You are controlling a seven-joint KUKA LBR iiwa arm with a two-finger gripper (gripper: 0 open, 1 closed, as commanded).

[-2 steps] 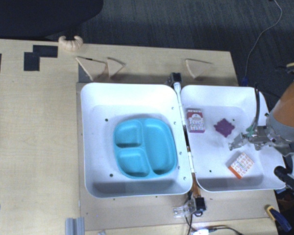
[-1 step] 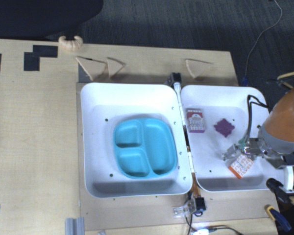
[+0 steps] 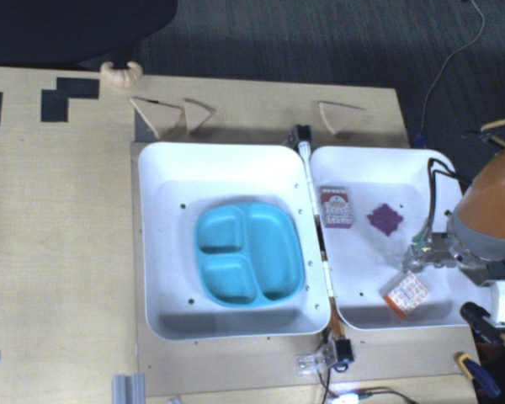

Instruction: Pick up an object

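Note:
The right bin (image 3: 366,165) holds three small things. A red and white carton (image 3: 337,207) lies flat near its left wall. A purple, star-like piece (image 3: 385,218) rests to the right of the carton. An orange and white checkered packet (image 3: 406,294) lies near the front wall. My gripper (image 3: 417,257) hangs over the right side of this bin, just above and behind the packet and to the lower right of the purple piece. Nothing is visibly held in it. The grey arm with its orange band (image 3: 492,204) comes in from the right.
The left bin (image 3: 164,225) contains a blue divided plate (image 3: 249,253) with three compartments. A black cable (image 3: 433,194) loops along the arm above the right bin's rim. A ridge (image 3: 316,225) separates the two bins. Tan bench surface stretches to the left.

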